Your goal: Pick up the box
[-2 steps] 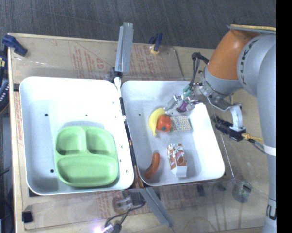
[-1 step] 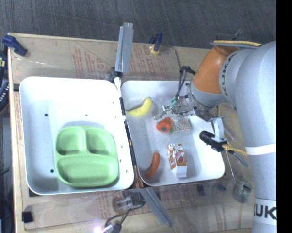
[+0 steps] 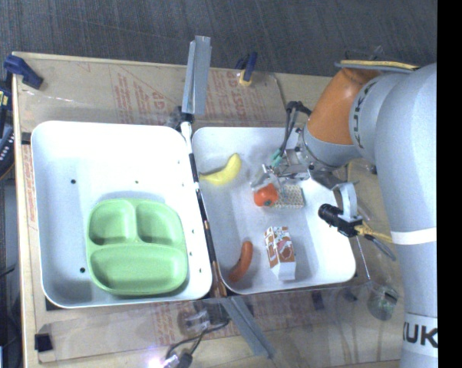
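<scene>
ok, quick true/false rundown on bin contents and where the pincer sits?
1. The green tray lies in the left bin. True.
2. The box is in the left bin. False: it lies in the right bin, near the front wall.
3. The banana sits beside the divider, in the right bin. True.
4. The pincer is over the box. False: it is over the orange-red item, behind the box.
5. The sausage lies right of the box. False: left of it.
</scene>
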Controlling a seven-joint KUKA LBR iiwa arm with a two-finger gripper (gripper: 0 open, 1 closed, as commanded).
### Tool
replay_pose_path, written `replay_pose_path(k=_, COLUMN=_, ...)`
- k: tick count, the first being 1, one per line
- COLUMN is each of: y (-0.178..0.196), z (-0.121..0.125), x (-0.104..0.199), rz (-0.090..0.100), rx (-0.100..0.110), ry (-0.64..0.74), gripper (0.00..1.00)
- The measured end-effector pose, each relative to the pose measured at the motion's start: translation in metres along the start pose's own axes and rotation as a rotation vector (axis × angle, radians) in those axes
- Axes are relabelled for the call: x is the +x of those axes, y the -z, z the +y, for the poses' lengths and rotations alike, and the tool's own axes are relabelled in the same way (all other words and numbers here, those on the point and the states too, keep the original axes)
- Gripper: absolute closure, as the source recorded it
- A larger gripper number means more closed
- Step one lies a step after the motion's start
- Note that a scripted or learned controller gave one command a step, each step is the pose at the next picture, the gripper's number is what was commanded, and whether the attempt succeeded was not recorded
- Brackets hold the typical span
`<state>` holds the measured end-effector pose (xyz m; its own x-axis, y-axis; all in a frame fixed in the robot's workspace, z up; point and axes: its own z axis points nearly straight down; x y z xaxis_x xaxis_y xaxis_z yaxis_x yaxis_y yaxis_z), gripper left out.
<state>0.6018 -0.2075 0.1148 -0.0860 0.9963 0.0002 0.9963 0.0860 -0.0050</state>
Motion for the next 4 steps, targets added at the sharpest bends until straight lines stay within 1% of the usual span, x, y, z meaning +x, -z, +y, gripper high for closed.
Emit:
replay_pose_path(k=1, y=0.024, z=-0.049, x=0.002, rz=0.001, rx=-0.002, ry=0.306, gripper=1.0)
replay_pose_path(k=2, y=0.069, z=-0.009, x=0.025, rz=0.0, rx=-0.003, ry=-0.027, gripper=1.0)
replay_pose_path(k=3, y=0.092, z=-0.014, x=0.087, rz=0.002, rx=-0.001, ry=0.062, gripper=1.0)
replay_pose_path(k=4, y=0.092, z=-0.014, x=0.087, rz=0.001, rx=-0.001, ry=0.062, gripper=0.0)
